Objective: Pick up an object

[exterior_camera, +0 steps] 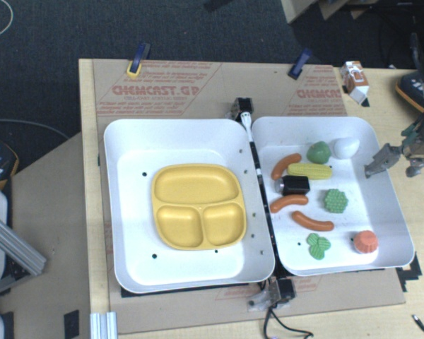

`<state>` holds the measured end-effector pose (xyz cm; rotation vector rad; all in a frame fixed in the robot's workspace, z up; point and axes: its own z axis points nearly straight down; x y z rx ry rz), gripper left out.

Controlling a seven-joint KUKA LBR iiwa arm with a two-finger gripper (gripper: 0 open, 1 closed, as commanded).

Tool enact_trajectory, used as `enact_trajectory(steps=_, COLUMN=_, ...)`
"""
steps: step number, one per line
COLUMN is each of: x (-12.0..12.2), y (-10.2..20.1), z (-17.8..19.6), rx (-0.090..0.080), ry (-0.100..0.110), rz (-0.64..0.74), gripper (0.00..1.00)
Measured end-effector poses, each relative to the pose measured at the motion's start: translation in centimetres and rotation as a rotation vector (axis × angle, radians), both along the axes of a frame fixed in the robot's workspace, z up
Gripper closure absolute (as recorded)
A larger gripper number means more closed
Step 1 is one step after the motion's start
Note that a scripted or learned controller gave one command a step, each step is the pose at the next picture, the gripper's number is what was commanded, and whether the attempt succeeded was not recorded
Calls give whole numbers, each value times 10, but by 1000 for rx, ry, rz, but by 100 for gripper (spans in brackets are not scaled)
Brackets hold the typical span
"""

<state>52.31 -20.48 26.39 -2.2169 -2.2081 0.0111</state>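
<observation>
Bare floor [360, 189] among scattered toys

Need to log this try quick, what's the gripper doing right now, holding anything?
Gripper: at the right bin's right rim, nothing visibly in it; open or shut cannot be told.

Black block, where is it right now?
The black block lies in the right bin, near its left wall, just below the corn cob and above a sausage.

Gripper [396, 162] at right edge, fingers spread (nothing held) — low
</observation>
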Motion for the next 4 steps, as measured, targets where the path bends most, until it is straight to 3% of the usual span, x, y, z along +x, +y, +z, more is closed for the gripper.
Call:
enact_trajectory(steps=1, x=2, y=1, z=7, rx=-3, ry=-13, rz=4, gripper=0)
enact_trajectory(steps=3, x=-2, y=19, z=-106, rx=0, ry=-7, rz=5, gripper=0)
enact_trajectory(steps=4, x=-1, y=10, z=-159, rx=-1, ry=-7, rz=3, gripper=0)
